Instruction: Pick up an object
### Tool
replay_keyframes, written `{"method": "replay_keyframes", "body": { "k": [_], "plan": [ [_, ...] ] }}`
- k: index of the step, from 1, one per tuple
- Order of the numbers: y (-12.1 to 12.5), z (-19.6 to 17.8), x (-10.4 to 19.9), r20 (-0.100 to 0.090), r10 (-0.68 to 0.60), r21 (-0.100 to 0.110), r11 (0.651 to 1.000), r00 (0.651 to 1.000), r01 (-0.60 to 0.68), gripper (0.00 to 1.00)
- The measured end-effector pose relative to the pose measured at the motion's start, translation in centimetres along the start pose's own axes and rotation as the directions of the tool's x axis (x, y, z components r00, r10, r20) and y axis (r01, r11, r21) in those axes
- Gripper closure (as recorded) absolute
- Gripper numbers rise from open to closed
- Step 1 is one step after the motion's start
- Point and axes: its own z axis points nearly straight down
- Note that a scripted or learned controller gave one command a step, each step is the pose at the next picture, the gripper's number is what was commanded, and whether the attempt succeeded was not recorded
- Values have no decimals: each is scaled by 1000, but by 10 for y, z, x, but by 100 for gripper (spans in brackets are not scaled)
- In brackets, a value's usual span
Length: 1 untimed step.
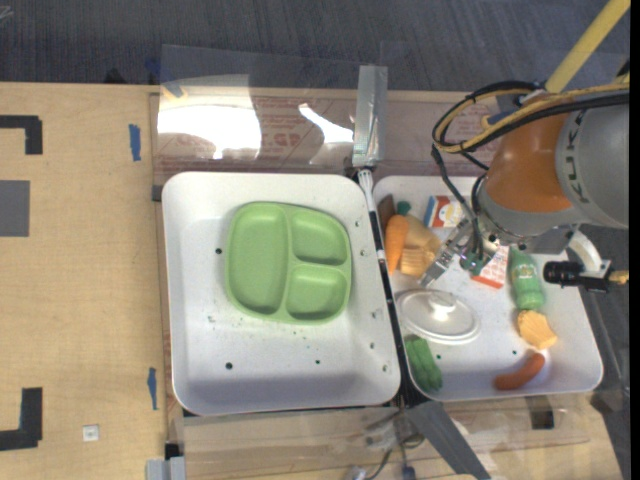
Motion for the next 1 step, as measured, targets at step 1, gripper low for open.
{"method": "replay_keyframes", "body": {
  "k": [1],
  "plan": [
    [90, -84, 12, -13, 212, 10, 977, 977, -212, 100]
  ]
}}
